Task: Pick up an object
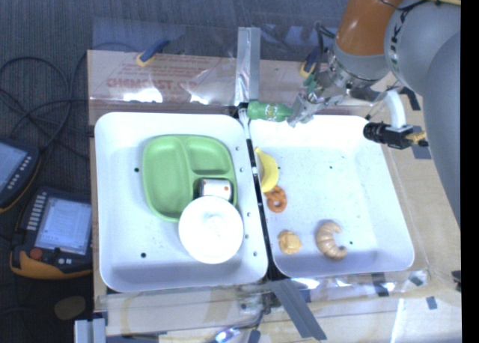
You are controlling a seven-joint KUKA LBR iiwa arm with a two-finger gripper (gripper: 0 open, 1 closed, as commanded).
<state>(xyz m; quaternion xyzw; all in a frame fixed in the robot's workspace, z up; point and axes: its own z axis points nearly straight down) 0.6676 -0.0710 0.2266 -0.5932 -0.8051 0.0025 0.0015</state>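
camera view: the arm enters from the upper right, orange band above the wrist, angled down and to the left. the gripper sits at the far rim of the right bin, near the corner where the two bins meet. a green object, bottle-like, lies on that rim just beside the fingertips, seemingly touching; whether it is between the fingers cannot be told, and the finger spacing cannot be told either.

right bin contents: a yellow banana-shaped piece against the left wall; a small ringed pretzel-like piece just below it; a round tan pastry near the front; a croissant to its right, apart from it. all four lie on the bin floor, well apart from the gripper.

left bin contents: a green divided plate lying flat; a small white cup-like item on the plate's near right compartment; a white round dish overlapping the plate's near edge.
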